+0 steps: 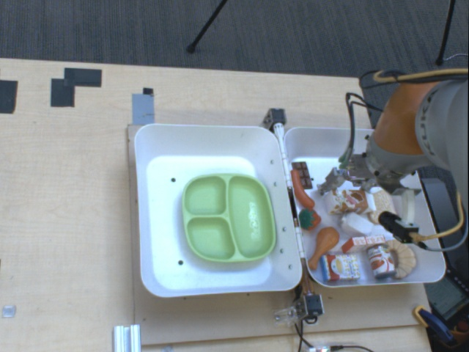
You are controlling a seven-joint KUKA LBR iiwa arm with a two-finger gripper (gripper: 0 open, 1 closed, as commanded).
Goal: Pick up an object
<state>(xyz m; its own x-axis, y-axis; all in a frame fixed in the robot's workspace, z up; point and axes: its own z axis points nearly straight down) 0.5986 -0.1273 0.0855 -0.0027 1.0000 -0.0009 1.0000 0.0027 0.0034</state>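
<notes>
Two shallow white plastic bins [146,196] are being carried by the table [66,196]; one green divided tray [229,218] is being held in the left one, and the jaws' [333,184] state cannot be told.

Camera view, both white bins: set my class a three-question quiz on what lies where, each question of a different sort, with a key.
1. True or false: the green divided plate lies in the right bin.
2. Multiple choice: how many compartments does the plate have? A) two B) three C) four
3. Fill in: the gripper is over the ____ bin, above the pile of toy food such as the drumstick and the small can.

Key
1. False; it lies in the left bin.
2. B; two smaller ones on the camera view's left and one long one on its right.
3. Right.
</notes>
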